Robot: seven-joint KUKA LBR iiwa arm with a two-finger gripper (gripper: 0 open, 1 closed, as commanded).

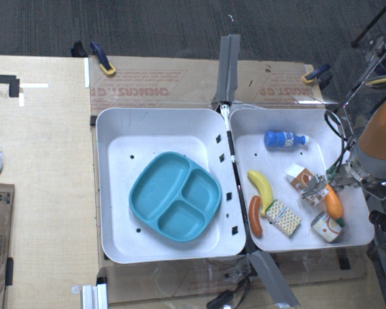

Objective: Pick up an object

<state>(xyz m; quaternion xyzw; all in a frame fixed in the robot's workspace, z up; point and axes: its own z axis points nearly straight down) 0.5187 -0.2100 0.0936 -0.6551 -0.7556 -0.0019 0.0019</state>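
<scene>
The right bin [244,148] holds a blue bottle [283,140] at the back and a yellow banana [262,188] in the middle. A red sausage [255,215] and a patterned green-and-white packet [282,217] lie toward the front. A small brown-and-white carton [300,177], an orange carrot [334,204] and a small tub [326,228] sit at the right. My gripper [316,189] is low in this bin, between the carton and the carrot and right against both. Nothing is visibly lifted.
A blue three-compartment plate [175,196] lies in the left bin [109,172]. A grey divider post [228,76] rises behind the bins. The arm's orange band [379,134] and its cables hang over the right bin's right edge. Clamps hold the cardboard at the back.
</scene>
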